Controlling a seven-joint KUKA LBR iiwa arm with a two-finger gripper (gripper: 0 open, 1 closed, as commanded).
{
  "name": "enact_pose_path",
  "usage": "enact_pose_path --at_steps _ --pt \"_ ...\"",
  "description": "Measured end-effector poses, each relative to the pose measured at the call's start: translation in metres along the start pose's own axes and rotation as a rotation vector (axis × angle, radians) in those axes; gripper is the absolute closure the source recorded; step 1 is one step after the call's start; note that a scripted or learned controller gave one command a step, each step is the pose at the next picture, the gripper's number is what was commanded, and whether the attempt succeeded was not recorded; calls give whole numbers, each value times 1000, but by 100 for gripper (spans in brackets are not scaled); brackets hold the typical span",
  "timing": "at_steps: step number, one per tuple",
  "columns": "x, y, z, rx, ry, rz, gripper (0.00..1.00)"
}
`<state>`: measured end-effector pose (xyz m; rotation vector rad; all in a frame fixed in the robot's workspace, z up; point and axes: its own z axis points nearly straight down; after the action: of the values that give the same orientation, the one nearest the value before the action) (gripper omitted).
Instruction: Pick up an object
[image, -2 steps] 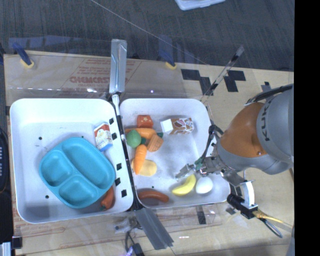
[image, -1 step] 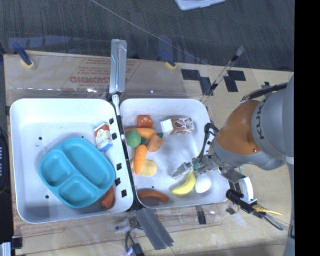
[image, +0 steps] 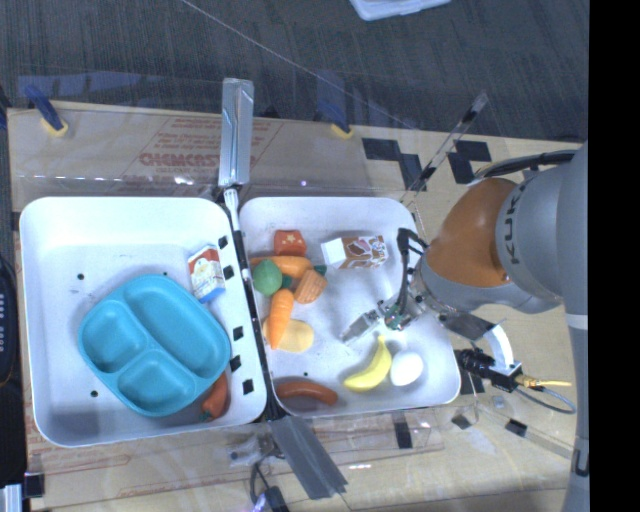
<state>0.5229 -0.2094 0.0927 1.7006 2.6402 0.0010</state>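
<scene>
My gripper hangs low in the right bin, just above the top end of a yellow banana. It looks open, with nothing between its fingers. A white egg lies right of the banana. To the left are a carrot, a pale yellow piece, a green ball and an orange ridged piece. A red block and a brown-and-white box lie toward the bin's far side. A brown sausage rests along the near wall.
The left bin holds a blue divided tray, a small carton by the divider and a red-orange piece near the front. The grey arm with its orange band fills the space right of the right bin.
</scene>
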Motion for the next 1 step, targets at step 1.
enact_pose_path --at_steps 1 --pt "32 75 -26 0 1 130 0"
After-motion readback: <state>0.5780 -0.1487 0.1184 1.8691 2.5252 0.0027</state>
